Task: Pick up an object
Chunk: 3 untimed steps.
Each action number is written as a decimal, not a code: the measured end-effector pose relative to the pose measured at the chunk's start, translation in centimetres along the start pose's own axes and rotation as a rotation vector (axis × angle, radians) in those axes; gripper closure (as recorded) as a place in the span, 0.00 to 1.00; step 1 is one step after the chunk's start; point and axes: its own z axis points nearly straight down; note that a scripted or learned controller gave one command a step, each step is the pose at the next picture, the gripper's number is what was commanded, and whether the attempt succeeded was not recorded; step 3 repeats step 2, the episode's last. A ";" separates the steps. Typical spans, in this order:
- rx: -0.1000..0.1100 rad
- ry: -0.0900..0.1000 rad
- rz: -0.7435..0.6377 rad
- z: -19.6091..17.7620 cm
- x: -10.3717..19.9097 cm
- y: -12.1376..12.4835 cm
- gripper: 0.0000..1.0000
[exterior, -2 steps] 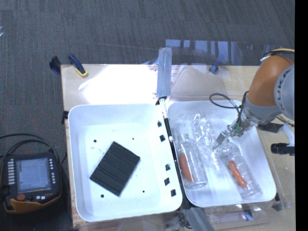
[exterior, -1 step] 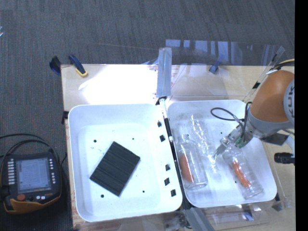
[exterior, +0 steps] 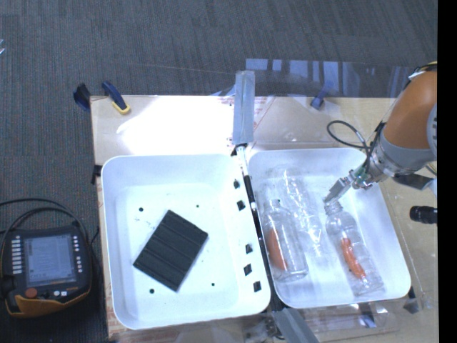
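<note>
My gripper hangs over the right bin, near its right half, reaching in from the right. Its tip is just above the neck of a clear plastic bottle that lies lengthwise with something orange inside. A second clear bottle, also with orange inside, lies near the bin's left wall. A crumpled clear bottle rests between them, further back. In the left bin a black ribbed slab lies flat at a slant.
The two bins meet at a ridge with black clips. A clear upright panel stands behind them. Blue and yellow clamps sit at the bench's back left corner. A teach pendant lies on the floor to the left.
</note>
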 end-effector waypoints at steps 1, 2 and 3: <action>-0.003 0.000 -0.150 4.3 1.1 -1.9 0.00; 0.000 0.001 -0.203 3.1 1.2 -2.1 0.00; 0.000 0.001 -0.203 3.1 1.2 -2.1 0.00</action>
